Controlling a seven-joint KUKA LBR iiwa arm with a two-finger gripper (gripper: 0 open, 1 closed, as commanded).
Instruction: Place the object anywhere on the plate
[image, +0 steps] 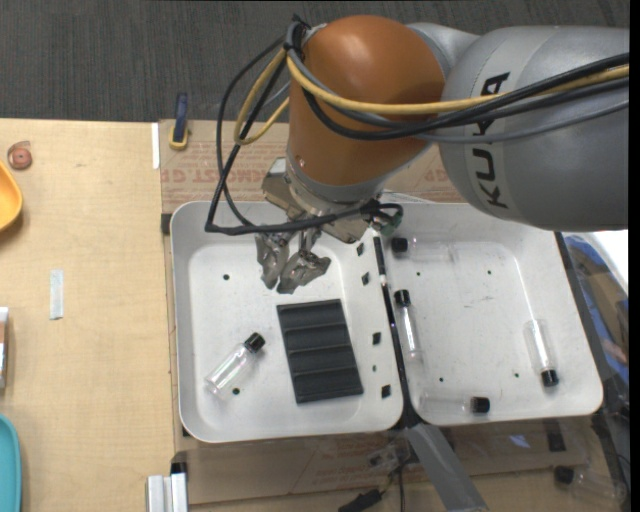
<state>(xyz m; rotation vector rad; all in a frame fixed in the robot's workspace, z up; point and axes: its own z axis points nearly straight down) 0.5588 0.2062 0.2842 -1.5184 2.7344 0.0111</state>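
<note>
The claw (290, 272), empty with fingers slightly parted, is poised at twelve o'clock of the ridged black plate (319, 351). A vial (233, 364) must be grasped next.

My arm (540, 110) is smooth grey with a glossy orange band (365, 85). My end effector (292, 268) looks like dull bare metal. The bins (200, 400) are white, slightly glossy plastic. The ribbed block (319, 350) is matt black. The vials (232, 364) are clear with black caps. The surface (90, 380) is pale, matt wood.
</note>
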